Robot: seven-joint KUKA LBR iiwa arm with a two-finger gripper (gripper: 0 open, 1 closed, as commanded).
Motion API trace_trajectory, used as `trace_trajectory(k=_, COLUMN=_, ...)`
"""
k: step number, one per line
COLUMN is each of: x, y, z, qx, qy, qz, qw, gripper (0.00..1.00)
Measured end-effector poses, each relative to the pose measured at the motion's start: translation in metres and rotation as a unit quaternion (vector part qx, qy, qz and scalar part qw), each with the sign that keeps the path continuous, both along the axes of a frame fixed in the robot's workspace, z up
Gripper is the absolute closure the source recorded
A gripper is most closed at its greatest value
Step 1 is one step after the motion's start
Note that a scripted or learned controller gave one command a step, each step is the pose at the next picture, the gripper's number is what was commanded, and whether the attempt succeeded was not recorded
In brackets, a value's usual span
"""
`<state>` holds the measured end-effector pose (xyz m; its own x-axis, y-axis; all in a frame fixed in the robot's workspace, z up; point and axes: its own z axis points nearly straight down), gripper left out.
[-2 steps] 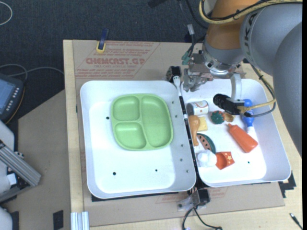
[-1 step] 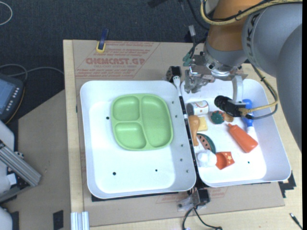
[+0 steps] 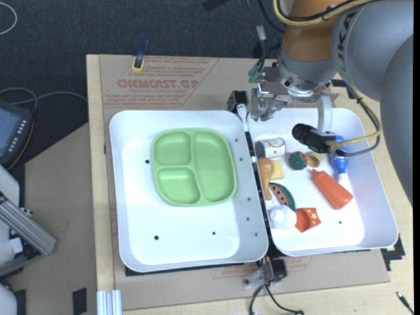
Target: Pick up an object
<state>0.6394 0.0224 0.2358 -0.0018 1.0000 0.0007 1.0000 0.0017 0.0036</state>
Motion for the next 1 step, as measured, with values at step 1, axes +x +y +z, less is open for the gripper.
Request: trace_trajectory(k=1, x=-0.0018, y=0.0033, z=-0.0025, qx=-0.0002, qy=0.002, qz=0.0, qw=1.0, gripper=1.0)
